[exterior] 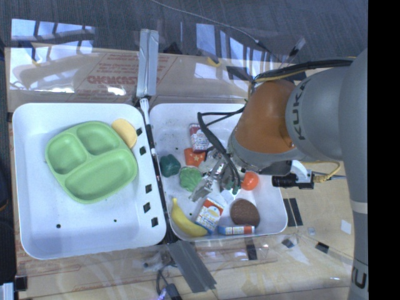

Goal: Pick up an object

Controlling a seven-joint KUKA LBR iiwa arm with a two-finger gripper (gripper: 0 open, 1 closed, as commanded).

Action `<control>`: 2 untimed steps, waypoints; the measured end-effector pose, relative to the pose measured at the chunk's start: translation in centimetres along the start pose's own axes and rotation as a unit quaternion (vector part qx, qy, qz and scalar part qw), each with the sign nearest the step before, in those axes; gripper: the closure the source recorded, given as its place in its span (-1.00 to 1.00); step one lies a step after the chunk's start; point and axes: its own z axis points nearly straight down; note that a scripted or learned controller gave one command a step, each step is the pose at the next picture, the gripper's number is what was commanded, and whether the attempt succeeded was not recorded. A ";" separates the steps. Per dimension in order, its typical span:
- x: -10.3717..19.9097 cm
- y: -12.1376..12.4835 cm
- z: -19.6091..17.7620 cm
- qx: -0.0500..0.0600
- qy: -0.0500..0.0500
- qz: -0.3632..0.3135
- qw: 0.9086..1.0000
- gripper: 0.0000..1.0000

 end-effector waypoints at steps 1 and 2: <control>-2.1 4.2 2.7 0.000 0.000 0.052 0.999 -1.00; -3.2 4.6 3.5 -0.001 -0.002 0.159 0.987 -1.00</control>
